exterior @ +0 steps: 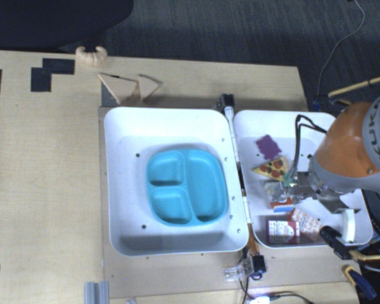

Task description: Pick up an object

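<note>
two shallow white bins sit side by side on a pale wooden bench point(44, 189) in the middle of the frame. the left bin point(123, 170) takes up the centre and carries a light blue divided plate point(187, 185) with three compartments, lying flat near the middle of the bin floor. the right bin point(250, 132) lies just beside it, toward the right of the frame, and it bears several small things.

near the top of that bin's contents is a purple piece point(268, 146), and just below it a toy pizza slice point(272, 167), yellow with red spots. lower down, near the bin's bottom edge, lies a dark red box point(282, 230) with a white label, and just to its right a red and white packet point(306, 221). a small orange and red item point(280, 201) lies between the pizza slice and the box; what it is cannot be told.

the arm point(351, 147) comes in from the right edge, its orange band rounded over the right bin. the gripper point(290, 183) reaches down among the things, just below and right of the pizza slice and close above the small orange item. whether the jaws are apart or together cannot be told, and nothing can be seen held between them.
</note>
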`<action>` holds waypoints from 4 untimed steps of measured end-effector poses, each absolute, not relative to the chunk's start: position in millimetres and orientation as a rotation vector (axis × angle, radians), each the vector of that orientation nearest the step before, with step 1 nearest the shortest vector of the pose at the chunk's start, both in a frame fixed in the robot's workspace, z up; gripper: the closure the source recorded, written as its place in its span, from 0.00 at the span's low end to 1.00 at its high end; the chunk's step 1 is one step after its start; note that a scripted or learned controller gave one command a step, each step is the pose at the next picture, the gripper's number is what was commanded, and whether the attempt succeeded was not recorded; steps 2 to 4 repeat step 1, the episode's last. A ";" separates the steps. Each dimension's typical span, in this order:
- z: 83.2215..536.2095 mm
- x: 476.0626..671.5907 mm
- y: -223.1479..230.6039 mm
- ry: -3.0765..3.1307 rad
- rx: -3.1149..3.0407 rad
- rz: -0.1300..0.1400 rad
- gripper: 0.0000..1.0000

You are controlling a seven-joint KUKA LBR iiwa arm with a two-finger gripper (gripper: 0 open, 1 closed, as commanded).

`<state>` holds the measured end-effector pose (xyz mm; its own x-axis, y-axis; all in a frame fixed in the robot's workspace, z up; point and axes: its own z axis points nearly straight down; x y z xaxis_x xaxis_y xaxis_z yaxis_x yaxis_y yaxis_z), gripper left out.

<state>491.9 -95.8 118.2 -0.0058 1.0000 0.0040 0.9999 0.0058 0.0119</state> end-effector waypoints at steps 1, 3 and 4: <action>203.9 487.8 -59.9 2.225 2.214 0.005 1.00; 203.9 487.8 -59.9 2.225 2.214 0.005 1.00; 203.9 487.8 -59.9 2.225 2.214 0.005 1.00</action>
